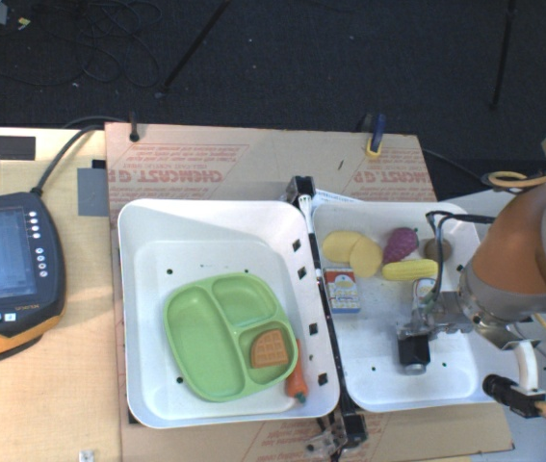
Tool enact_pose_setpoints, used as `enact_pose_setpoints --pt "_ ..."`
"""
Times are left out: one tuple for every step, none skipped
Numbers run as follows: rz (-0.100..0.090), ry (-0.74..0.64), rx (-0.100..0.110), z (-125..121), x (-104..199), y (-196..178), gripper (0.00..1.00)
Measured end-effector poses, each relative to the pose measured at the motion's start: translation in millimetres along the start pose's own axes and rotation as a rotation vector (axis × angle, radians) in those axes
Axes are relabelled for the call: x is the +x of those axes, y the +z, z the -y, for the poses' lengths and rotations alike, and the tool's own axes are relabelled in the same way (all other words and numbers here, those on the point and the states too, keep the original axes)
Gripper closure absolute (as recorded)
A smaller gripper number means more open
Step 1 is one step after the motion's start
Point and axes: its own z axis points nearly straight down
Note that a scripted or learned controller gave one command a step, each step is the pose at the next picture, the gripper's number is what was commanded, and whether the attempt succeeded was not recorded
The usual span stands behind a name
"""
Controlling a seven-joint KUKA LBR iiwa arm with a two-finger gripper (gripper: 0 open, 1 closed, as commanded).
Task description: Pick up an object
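Toy food is seen at the far end of the right bin (378, 378), the yellow banana-like piece (409, 270) just beside the claw (425, 308). Whether the claw is released or clenched cannot be told. The piece is judged light, stiff and slippery, and is best taken across its narrow middle.

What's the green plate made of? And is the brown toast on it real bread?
The green plate looks like plastic: one even colour, smooth, moulded into three compartments with rounded rims. The brown toast in its small compartment is probably toy plastic too, flat and uniform, but it is too small to be sure.
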Motion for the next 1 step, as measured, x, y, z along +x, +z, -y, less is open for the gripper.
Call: enact_pose_setpoints --pt "0.0 -0.013 -0.012 -43.3 91.5 -81.8 1.0"
